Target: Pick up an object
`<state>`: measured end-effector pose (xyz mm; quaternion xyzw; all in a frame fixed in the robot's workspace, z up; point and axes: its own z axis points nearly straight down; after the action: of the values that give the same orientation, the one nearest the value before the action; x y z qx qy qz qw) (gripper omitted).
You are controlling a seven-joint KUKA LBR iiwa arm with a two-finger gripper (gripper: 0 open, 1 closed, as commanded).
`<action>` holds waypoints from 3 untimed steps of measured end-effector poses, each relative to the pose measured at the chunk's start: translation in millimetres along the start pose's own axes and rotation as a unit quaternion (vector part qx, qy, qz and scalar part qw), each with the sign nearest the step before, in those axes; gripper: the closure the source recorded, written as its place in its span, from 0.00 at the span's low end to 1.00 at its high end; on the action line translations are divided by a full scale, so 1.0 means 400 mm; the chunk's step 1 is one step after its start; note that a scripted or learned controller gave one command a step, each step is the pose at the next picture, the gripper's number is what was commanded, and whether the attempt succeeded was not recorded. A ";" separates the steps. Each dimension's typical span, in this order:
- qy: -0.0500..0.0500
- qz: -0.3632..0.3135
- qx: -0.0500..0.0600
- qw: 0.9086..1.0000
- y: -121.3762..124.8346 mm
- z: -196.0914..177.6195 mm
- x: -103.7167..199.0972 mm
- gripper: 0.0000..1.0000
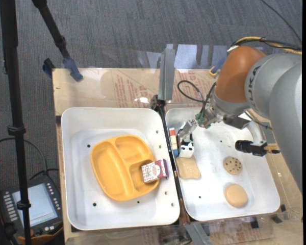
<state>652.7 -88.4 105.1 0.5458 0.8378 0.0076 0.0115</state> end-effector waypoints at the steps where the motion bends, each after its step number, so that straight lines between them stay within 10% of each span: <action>1: 0.005 -0.050 0.011 0.999 -0.069 -0.206 -0.074 0.00; 2: 0.000 -0.127 0.002 0.992 -0.034 -0.033 -0.020 0.00; 3: -0.006 -0.127 -0.007 0.992 -0.131 -0.011 0.039 0.00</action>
<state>598.2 -95.4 108.0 0.4353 0.9000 0.0083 0.0209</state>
